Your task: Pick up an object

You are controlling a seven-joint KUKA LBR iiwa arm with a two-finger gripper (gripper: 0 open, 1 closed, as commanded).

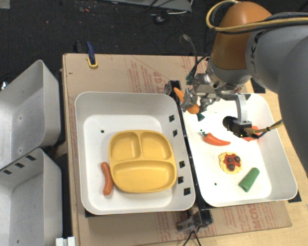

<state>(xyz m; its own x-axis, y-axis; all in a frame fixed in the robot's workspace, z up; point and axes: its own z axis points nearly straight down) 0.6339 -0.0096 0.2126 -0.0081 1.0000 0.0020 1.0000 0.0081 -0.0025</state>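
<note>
At the top-left corner of the right bin (269,152), close to the rim it shares with the left bin (92,118), the gripper (194,100) hangs low over the floor of the bin.

1. Gripper state: cannot be told. The wrist hardware masks the tip, so neither its width nor any hold is confirmed.
2. Task item: an orange piece (192,108), seemingly a carrot with a green end, sits directly at the gripper tip. Contact looks likely; a secure hold is not verified. Its place against the bin wall probably explains the arm's approach so tight to the rim.
3. Other candidates in the right bin lie apart on open floor: a red chilli (214,139), a small round tart (230,162) and a green cylinder (249,179). None touches its neighbour.
4. Left bin: a yellow divided plate (124,148) lies flat, with a sausage (107,178) just beside its left edge. Both are well away from the arm.
5. Both bins rest squarely on the worktop (128,70).

Assessment: the pick is at the grasp stage, outcome open. The wall beside the item is the main risk to a clean closure.
</note>
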